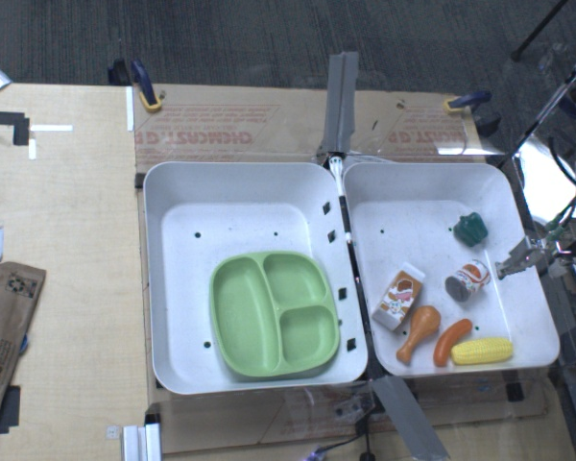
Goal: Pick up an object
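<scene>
The right bin (418, 185) holds several small items: a dark green lump (471, 228) at the far right, a small tin can (468, 280) lying on its side, a brown and white carton (399, 298), an orange toy drumstick (419, 331), an orange-red carrot (452, 341) and a yellow corn cob (480, 351) near the front. My gripper (520, 259) shows as grey metal parts at the bin's right rim, just right of the can and apart from it. Nothing is seen held in it.
The left bin (173, 257) carries a light green divided plate (274, 312). A grey divider post (342, 104) rises behind the seam between the bins. Clamps and cardboard lie at the back, with cables at the right.
</scene>
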{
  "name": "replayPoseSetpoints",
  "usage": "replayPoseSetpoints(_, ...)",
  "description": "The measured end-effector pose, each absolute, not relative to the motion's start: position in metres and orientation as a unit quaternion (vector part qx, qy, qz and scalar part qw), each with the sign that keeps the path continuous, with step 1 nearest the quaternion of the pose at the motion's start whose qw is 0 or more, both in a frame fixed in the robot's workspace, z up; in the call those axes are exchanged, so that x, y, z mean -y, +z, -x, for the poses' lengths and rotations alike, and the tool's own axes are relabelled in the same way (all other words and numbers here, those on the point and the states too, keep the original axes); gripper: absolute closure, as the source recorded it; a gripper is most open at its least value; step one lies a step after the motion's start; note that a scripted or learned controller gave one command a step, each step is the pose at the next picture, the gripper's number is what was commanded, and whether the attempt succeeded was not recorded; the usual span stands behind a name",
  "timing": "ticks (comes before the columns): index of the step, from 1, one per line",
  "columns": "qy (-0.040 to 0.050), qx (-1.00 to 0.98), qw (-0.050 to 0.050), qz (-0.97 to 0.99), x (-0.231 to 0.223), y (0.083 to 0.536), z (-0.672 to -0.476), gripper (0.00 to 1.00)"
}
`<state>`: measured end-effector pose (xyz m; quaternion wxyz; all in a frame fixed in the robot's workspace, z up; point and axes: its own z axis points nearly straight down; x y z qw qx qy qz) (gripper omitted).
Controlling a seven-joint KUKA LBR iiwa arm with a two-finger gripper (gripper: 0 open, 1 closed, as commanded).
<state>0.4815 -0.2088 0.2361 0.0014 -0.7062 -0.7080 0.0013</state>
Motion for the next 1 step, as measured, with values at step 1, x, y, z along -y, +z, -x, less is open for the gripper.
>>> replayPoseSetpoints(1,0.0011,0.646,0.002,0.764,0.1917,0.096,-0.5111,0.0)
